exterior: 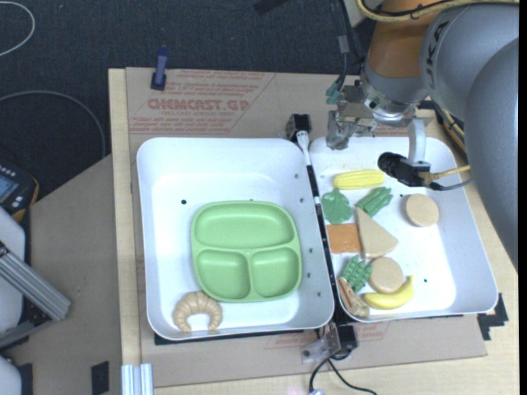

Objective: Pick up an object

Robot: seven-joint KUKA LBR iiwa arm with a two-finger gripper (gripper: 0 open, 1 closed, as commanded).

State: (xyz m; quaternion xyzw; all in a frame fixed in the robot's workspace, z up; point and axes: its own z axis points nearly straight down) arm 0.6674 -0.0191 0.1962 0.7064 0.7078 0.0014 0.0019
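Desk [123, 220] is carrying two white bins side by side, sitting edge to edge. Arm [461, 64] is reaching in from the right, orange band above the wrist, wrist pointing down over the far end of the right bin [461, 262]. Tool [338, 141] is hanging above that bin's far left corner, close to the shared wall between the bins. Can't tell whether the tool is spread or pressed together, and nothing is showing in its grip.

Left bin [165, 179] is holding a green divided plate [245, 249] in the middle and a croissant [198, 311] at the near left corner, just beside the plate. Both are lying well apart from the tool.

Right bin is crowded along its left half. Closest thing to the tool is the corn cob [358, 179], lying crosswise just on the near side of it, nothing sitting between them. Past the cob: green leaf [336, 206] against the left wall, green pods [375, 200] beside it, round biscuit [422, 211] lying alone further right. Then the orange square [343, 238] touching the sandwich wedge [375, 237]. At the near end a round bun [385, 274] is resting against the banana [389, 296], with a small green piece [356, 270] just left of the bun.
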